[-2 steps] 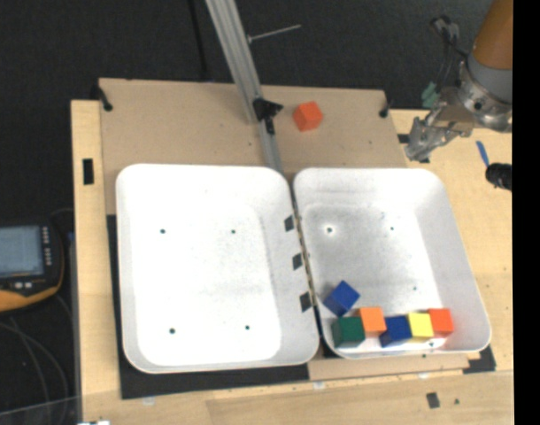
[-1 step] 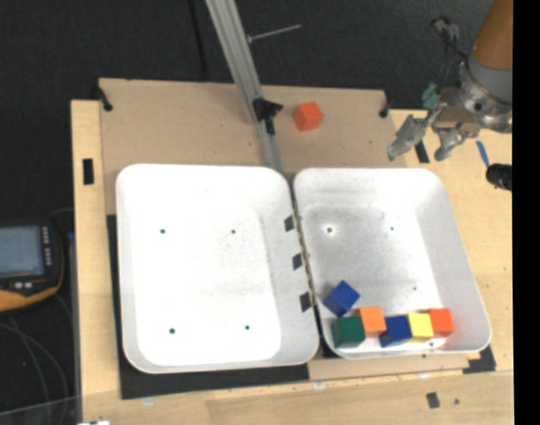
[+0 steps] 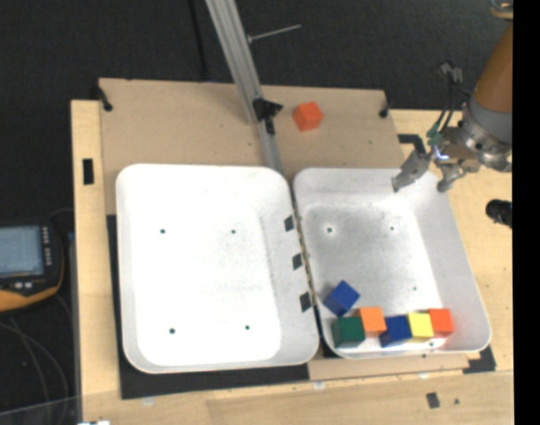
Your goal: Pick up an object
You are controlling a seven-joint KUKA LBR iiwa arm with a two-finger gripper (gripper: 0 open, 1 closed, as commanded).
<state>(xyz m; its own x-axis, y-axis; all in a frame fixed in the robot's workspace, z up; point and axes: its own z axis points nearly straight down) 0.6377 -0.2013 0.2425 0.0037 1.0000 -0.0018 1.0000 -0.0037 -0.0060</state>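
Observation:
Several small blocks lie along the near edge of the right bin [image 3: 447, 237]: a green block [image 3: 348, 330], an orange block [image 3: 373, 320], a blue block [image 3: 396, 329], a yellow block [image 3: 420, 325] and a red-orange block [image 3: 441, 320]. Another blue block [image 3: 342, 297] sits just behind them, tilted. My gripper [image 3: 428, 174] hangs over the bin's far right corner, open, with nothing between its fingers. It is well away from the blocks.
The left bin [image 3: 128, 237] lies beside the right one. An orange cube [image 3: 307, 116] rests on the brown board behind the bins. A slanted metal rail [image 3: 239, 56] runs from the top down to the gap between the bins.

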